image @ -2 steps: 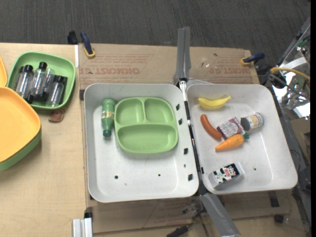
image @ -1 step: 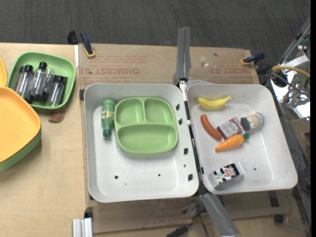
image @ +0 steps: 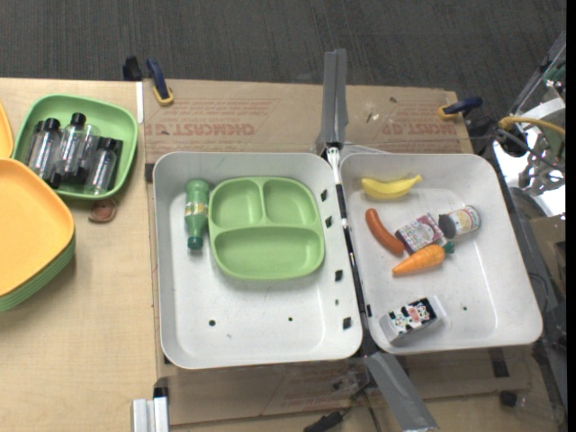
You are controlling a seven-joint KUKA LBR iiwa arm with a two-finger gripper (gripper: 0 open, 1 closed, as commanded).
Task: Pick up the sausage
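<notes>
Red sausage (image: 384, 230) beside partly overlapped bottle (image: 438, 228), carrot (image: 419, 260) below, end effector state unclear.

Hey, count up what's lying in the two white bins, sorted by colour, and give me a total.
Green: 2, the bottle and the divided plate
Yellow: 1, the banana
Red: 1, the sausage
Orange: 1, the carrot
Mixed printed labels: 2, the small bottle and the carton
Total: 7

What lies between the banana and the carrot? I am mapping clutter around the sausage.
In the camera view, the sausage lies between the banana and the carrot, with the small bottle just beside it.
</notes>
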